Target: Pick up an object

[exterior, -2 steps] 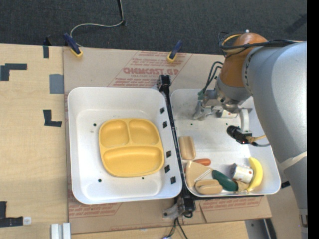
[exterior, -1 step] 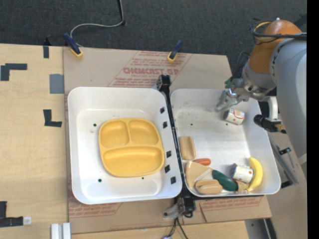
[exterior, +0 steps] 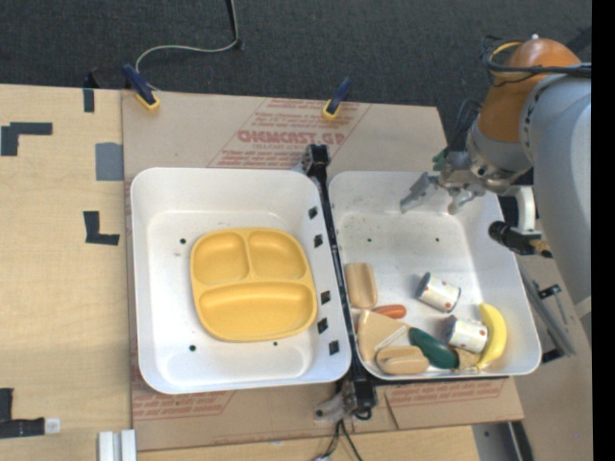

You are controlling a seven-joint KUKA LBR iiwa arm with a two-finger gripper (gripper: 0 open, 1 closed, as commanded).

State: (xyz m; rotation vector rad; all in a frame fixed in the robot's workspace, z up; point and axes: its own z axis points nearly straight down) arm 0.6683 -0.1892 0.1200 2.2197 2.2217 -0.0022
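Observation:
My gripper [exterior: 437, 198] hangs over the far part of the right bin [exterior: 404, 233], open, with nothing between its fingers. The objects lie nearer the front of that bin, well apart from the gripper: a tan wooden block [exterior: 360, 284], an orange carrot [exterior: 389, 311], two small white cans [exterior: 438, 294] [exterior: 468, 335], a yellow banana [exterior: 494, 331], a dark green piece [exterior: 434, 349], a tan wedge [exterior: 377, 330] and a bread-like oval [exterior: 402, 360].
The left bin [exterior: 159, 257] holds a yellow divided plate [exterior: 255, 284]. A black divider [exterior: 327, 248] runs between the two bins. Cardboard lies under both bins, held at the back by two blue-and-yellow clamps [exterior: 141, 85] [exterior: 336, 102]. The arm's grey body [exterior: 567, 161] stands at the right.

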